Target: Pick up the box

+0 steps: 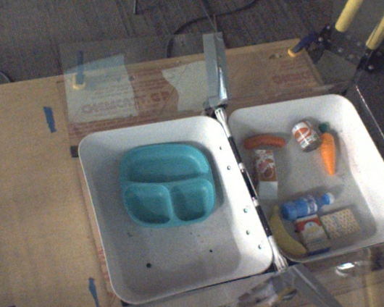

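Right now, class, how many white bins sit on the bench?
2. The left bin holds a teal divided plate. The right bin holds the small food items, among them a carrot and a banana.

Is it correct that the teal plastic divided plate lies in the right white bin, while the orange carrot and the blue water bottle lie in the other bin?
Not quite. The camera view shows the teal plastic divided plate in the left white bin. The orange carrot and the blue water bottle lie in the other bin, the right one.
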You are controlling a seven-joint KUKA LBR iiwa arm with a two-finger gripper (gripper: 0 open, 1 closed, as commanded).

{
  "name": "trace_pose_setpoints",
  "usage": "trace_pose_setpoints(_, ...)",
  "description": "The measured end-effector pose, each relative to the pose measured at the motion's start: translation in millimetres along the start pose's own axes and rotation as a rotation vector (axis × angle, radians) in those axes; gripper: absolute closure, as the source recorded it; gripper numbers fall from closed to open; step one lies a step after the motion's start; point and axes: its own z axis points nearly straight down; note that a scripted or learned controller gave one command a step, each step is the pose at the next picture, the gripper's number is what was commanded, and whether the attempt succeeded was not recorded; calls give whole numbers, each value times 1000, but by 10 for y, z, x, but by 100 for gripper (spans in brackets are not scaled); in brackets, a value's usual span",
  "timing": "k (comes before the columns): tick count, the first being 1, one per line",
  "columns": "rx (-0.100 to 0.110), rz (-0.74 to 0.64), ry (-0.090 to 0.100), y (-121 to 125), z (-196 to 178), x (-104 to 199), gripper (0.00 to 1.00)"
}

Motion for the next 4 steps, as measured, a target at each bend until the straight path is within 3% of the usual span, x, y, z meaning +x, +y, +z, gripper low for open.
trace_pose_setpoints(1,0,0,0,0,1,0,0)
trace_pose_setpoints(2,31,176,23,220,880,1088,0)
trace_pose_setpoints(3,23,-84,25,1056,1451,1293,0)
trace_pose_setpoints(4,28,-26,26,830,1889,787,0)
